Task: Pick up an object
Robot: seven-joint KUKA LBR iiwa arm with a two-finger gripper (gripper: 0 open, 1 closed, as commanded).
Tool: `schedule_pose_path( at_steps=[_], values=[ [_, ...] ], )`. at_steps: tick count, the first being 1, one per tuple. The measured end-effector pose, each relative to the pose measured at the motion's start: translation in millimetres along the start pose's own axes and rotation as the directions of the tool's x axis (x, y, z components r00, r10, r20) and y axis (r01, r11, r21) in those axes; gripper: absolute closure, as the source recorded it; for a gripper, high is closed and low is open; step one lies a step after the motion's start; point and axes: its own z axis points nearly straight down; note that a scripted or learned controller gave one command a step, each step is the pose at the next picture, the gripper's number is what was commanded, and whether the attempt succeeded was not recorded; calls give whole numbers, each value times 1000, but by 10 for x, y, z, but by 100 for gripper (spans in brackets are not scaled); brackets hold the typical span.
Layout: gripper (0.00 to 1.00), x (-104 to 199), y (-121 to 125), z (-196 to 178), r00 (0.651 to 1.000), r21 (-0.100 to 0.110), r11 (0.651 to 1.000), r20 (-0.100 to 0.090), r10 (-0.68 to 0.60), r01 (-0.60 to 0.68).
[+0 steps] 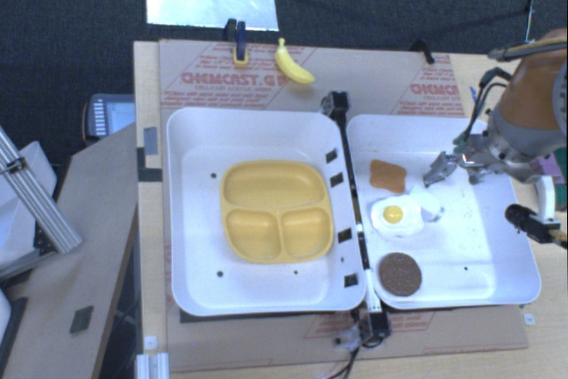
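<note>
**Over the right bin, nothing between my fingers**

I'm reaching in from the right, my grey arm with its orange band (532, 93) hanging over the right bin (497, 280). My gripper (451, 166) hovers above the bin floor, just right of the toast slice (388, 176). My fingers (438, 170) point left toward that toast, and they look spread, with nothing pinched between them, though the parts are small and I can't read the gap closely.

Taking the toast as my marker: the fried egg (397, 216) lies just below it, white with its yellow yolk showing, near but apart from the toast. Further below the egg sits the round brown patty (400, 273), close to the bin's lower edge. All three lie along the left side of the right bin.

To the left of the toast, across the divider, the left bin (195, 155) holds a yellow compartment tray (275, 210), lying flat. Up and left of the toast, outside both bins on the board, rests a yellow banana (293, 67).
</note>
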Motion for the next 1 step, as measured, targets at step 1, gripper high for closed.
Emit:
schedule_pose_path(
  at_steps=[1],
  values=[
    [0,3,55,435,1000,-16,1000,0,4,-4]
  ],
)
